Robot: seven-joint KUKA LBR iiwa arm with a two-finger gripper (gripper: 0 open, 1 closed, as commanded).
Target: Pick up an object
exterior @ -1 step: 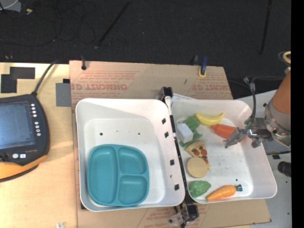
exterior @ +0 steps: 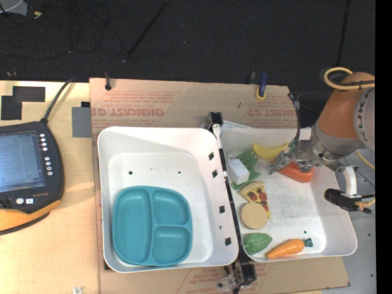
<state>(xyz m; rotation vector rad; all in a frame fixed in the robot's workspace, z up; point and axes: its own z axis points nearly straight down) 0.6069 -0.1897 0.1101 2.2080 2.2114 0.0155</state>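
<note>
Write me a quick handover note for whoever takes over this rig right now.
Tool: low at the top of the right bin, beside the orange-red piece and the banana; grip state unclear.
Also in that bin: pizza slice, round cookie, carrot.
Left bin: teal divided plate.
Done: nothing visibly lifted.
Left: secure one object and raise it.

A teal divided plate [exterior: 152,226] lies in the bin [exterior: 116,158] far left of the claw. Farther left, a pendant [exterior: 27,164] with a screen rests on the wooden bench [exterior: 73,250]. Cardboard [exterior: 184,106], possibly taped, underlies both bins.
</note>
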